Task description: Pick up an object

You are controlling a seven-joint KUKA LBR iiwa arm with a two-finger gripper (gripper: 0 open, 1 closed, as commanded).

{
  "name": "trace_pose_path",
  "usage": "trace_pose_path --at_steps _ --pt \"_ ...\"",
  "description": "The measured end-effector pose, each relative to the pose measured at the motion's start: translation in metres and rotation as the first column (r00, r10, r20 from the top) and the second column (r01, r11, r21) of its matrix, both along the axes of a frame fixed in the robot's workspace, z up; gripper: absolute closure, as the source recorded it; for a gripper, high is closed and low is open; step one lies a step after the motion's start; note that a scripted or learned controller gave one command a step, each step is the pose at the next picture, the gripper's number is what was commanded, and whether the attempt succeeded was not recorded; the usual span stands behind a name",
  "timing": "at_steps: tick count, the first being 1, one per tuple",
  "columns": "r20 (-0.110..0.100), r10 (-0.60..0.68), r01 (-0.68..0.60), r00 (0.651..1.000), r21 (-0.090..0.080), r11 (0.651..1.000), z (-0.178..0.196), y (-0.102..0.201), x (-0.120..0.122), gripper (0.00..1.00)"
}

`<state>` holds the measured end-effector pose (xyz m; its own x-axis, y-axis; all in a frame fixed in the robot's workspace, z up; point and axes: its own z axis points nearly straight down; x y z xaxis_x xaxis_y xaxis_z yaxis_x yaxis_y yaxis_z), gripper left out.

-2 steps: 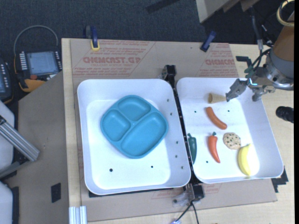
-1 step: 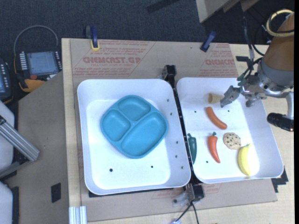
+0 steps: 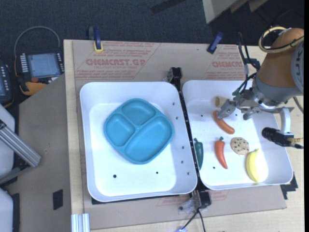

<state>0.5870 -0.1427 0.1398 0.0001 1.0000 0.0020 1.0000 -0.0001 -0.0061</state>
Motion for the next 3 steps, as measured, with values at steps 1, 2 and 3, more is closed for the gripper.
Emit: trace_pose_path --at_steps 1,2,3 --pt "0.0 0.0 0.0 1.0 0.0 1.0 -0.053 0.001 -0.001 0.0" --pt "0.007 -0.001 0.001 1.0 -0.002 1.0 -0.039 0.0 0.001 1.0" --pt "0.014 0.001 -0.001 1.0 -0.004 1.0 0.025 0.002 0.004 1.0"
